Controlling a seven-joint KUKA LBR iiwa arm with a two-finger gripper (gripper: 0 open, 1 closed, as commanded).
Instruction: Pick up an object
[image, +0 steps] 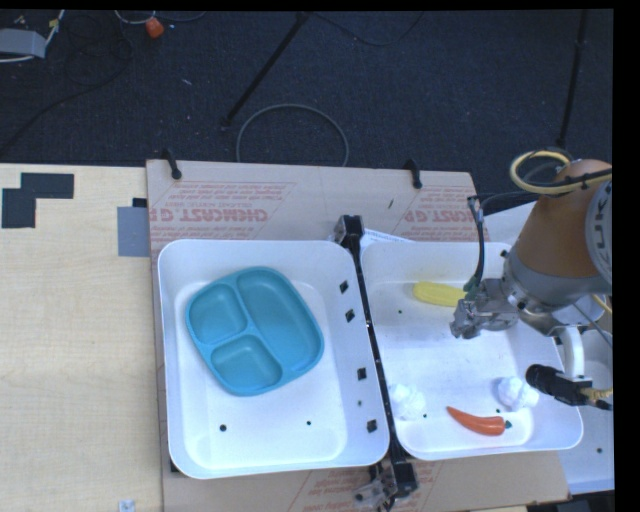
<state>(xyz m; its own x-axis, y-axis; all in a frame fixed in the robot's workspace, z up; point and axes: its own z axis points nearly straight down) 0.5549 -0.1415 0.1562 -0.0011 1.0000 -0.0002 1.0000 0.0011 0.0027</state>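
My gripper (468, 322) hangs over the right bin (430, 445), near its upper right part, just below and to the right of a yellow banana-like object (437, 293). Nothing shows between its fingers. An orange-red chili pepper (477, 422) lies near the front edge of the right bin. A small white object (406, 401) rests by the divider at the bin's front left, and another white object (514, 393) sits at the front right.
The left bin (200, 440) holds a blue three-compartment plate (254, 329). A black divider rail (362, 340) runs between the two bins. A pale wooden tabletop (70, 350) extends to the left.
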